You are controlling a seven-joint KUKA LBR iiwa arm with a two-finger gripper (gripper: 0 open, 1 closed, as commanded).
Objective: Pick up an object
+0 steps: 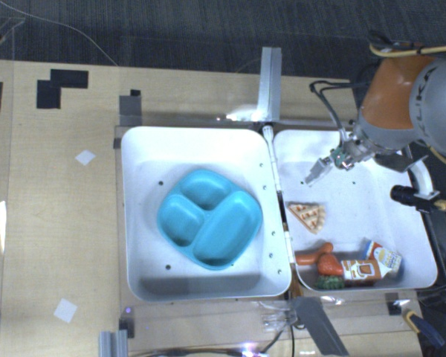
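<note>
My gripper (317, 172) hangs over the upper part of the right bin (372, 199), reaching in from the arm's orange-banded wrist at the upper right. Nothing shows in it. Below it, apart from it, a triangular waffle-patterned toy slice (308, 216) lies on the bin floor near the left wall. Along the bin's front edge lie an orange-red sausage (311, 256), a carrot with green leaves (328, 266) and a small juice carton (366, 266) on its side.
The left bin (145, 162) holds a blue three-part plate (209, 218). A metal post (270, 80) stands behind the wall between the bins. Black cables loop beside the arm at the upper right.
</note>
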